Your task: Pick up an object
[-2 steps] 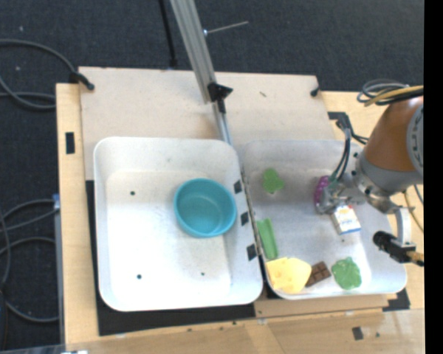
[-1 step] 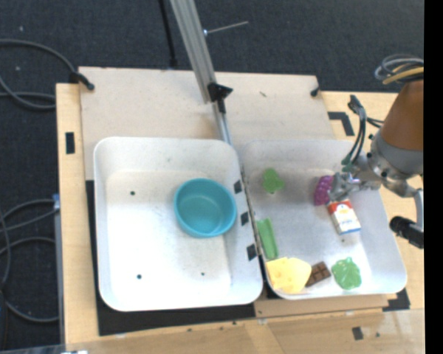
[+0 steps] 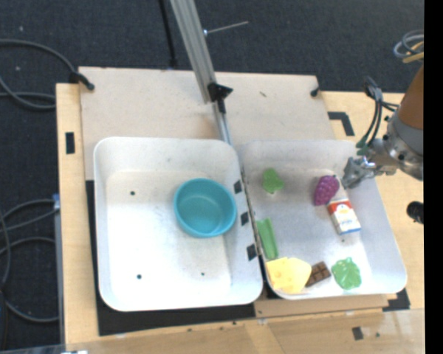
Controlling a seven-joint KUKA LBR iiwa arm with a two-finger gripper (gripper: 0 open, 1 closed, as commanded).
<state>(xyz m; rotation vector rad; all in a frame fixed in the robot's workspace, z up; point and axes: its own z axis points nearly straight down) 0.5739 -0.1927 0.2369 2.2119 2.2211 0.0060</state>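
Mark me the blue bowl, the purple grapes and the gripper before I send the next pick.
blue bowl [image 3: 204, 207]: camera view, on its inner floor, left bin.
purple grapes [image 3: 325, 189]: camera view, middle of the bunch, right bin.
gripper [image 3: 354, 174]: camera view, at its tip, over the right bin's far right edge.

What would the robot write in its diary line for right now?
gripper: above right bin's far right edge, nothing visibly held | nearest: purple grapes | blue bowl: in left bin

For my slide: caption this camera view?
Gripper poised beside purple grapes in right bin; teal bowl in left bin.
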